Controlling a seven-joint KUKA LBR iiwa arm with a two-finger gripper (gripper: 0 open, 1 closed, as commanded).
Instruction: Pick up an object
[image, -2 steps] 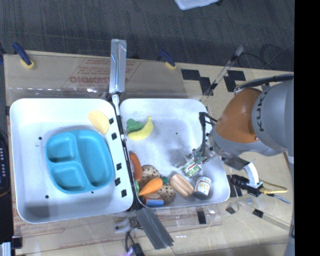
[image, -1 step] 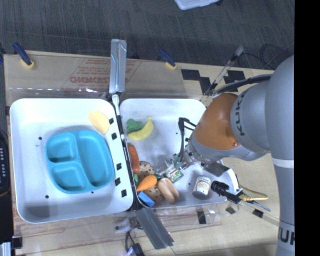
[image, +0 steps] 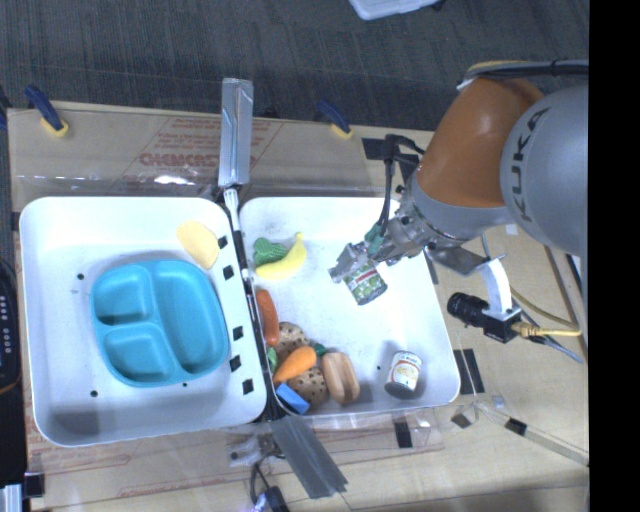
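A pale wooden tabletop (image: 560, 440) sat under my camera, carrying two shallow white bins side by side, with dark floor beyond its far edge. The left bin (image: 50, 390) held a blue divided tray (image: 160, 322) and a yellow piece (image: 198, 243) by the divider. The right bin (image: 425, 330) held the pickable clutter: a banana (image: 285, 260) with a green piece (image: 267, 248) near the divider, a carrot (image: 268, 315), a heap of small toy foods (image: 305, 370) at the near corner, and a small can (image: 405, 371) apart on the near side. The gripper (image: 352, 265) hung over the middle of the right bin, and a small packet with a green label (image: 367, 286) sat right at its tip. I could not tell whether the gripper was clenched on that packet or merely touching it; the view was too coarse there. My judgement was that the packet was the target, so I would have wanted the grip squared across its narrow side and confirmed before any lift, then a slow, straight rise, clear of the bin wall.
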